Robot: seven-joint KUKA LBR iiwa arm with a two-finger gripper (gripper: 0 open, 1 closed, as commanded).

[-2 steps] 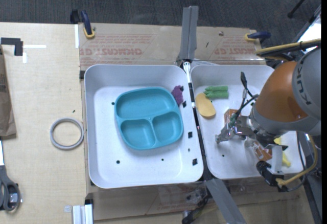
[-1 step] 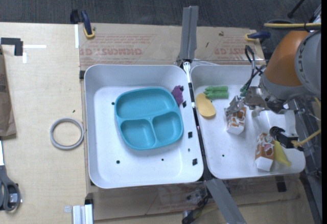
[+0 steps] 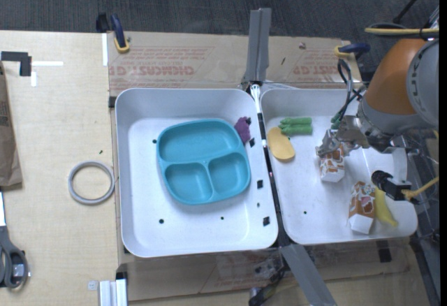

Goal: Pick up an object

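Gripper (image 3: pixel 334 146) low in right bin (image 3: pixel 307 224), over small carton (image 3: pixel 332 165); grip state unclear. 2nd carton (image 3: pixel 361 208) nearer camera.

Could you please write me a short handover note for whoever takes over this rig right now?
Gripper: low in the right bin, directly over a small carton; whether it grips the carton cannot be judged from this view.
Right bin also holds a green piece, a yellow piece, a second carton and a banana near the front right corner.
Left bin: a blue divided plate with a purple piece at its far right edge.
Done: arm is down at the carton.
Left: confirm a grasp and lift; nothing looks raised yet.
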